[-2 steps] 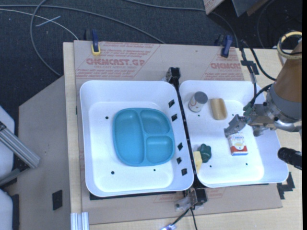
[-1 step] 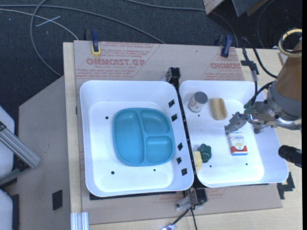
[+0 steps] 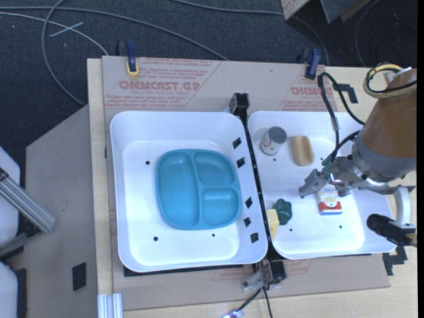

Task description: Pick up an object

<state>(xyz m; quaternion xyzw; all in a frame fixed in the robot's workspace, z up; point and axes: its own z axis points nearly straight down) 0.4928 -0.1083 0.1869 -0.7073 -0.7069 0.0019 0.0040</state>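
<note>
While the claw point(image 3: 329, 185) hangs low in the right bin point(image 3: 351, 240) over a small red-and-white object point(image 3: 330, 206), its opening cannot be told.

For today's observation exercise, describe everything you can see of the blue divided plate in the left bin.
The blue divided plate is light turquoise, looks like smooth plastic, and has a rounded, roughly rectangular outline. Raised ridges split it into three compartments: one large on the left, two smaller on the right. It lies flat, right side up, slightly turned, near the middle of the left bin, resting on the bin's white floor. Nothing lies in it, and nothing else touches it.
</note>
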